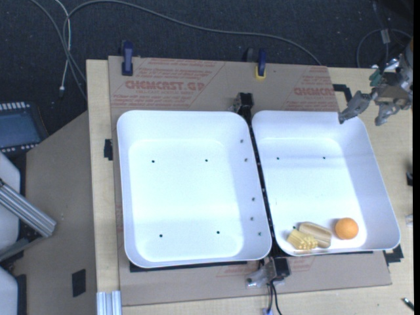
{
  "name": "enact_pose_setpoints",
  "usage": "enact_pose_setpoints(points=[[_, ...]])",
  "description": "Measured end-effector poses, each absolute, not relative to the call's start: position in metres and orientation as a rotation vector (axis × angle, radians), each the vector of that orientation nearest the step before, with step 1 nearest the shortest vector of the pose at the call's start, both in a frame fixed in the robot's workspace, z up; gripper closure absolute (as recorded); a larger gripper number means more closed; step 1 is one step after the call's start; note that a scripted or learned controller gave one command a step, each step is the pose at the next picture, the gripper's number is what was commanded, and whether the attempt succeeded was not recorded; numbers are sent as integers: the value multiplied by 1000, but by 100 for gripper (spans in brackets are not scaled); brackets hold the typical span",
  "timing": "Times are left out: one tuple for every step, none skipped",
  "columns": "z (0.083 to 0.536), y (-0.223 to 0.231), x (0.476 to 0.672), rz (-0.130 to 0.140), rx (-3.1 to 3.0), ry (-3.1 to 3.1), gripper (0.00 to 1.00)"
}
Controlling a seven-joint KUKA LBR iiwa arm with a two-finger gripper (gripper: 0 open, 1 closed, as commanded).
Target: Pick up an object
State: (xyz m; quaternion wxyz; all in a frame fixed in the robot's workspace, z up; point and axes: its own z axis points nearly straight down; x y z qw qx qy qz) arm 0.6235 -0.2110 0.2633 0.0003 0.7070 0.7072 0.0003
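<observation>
Backboard print, left: red lettering on the brown board (216,77) behind the left bin (131,189), large line roughly "CHEMCAST GP", upside down from here, exact letters uncertain.
Smaller red lines by it: too fine to read.
Backboard print, right: the same red print repeats behind the right bin (367,176), partly cut off, not legible.
Bins: plain white, no markings readable.
Elsewhere: no numbers, brands or signs I can make out.

Lab bench (197,84), clamps (126,54), cables (65,25)
</observation>
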Motion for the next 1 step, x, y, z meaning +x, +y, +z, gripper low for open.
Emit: enact_pose_setpoints(points=[[197, -176, 559, -4, 2225, 2226, 0]])
